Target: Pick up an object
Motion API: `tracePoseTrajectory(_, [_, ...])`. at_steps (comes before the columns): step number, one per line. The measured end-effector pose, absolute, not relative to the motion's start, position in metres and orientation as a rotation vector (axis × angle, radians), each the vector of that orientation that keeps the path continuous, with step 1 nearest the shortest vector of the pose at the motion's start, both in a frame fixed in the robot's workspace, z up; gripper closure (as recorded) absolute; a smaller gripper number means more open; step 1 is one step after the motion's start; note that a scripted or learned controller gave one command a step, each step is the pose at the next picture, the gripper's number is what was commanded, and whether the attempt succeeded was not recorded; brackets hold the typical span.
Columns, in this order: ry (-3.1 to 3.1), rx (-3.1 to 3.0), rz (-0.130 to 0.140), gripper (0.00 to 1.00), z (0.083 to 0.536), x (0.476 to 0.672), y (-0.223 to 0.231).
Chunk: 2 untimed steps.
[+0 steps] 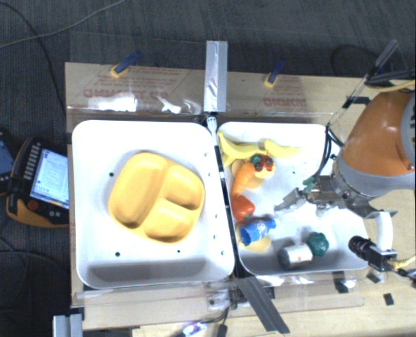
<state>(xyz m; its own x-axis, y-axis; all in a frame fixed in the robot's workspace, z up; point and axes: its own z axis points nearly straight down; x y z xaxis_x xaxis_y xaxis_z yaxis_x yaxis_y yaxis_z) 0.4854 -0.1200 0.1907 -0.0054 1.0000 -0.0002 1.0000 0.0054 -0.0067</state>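
Note:
The right bin holds a yellow banana at the back. Beside it is an orange carrot-like piece with small red and green beads. Further forward lie a red piece and a blue toy. A grey cylinder and a dark green knob are near the front wall. My gripper hangs over the middle of this bin, to the right of the red piece and above the cylinder. Nothing shows in its grasp.
The left bin contains a large yellow divided dish. A handheld pendant lies on the floor to the left. The arm's orange band overhangs the right bin's right wall. A black fitting sits at the front right.

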Motion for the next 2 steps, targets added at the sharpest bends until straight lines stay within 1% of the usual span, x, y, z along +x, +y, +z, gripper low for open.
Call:
tracePoseTrajectory(1, [-2.331,-2.111,-0.002,0.0,0.092,0.543,-0.147])
tracePoseTrajectory(2, [-2.394,-2.03,0.003,0.0,0.104,0.61,-0.125])
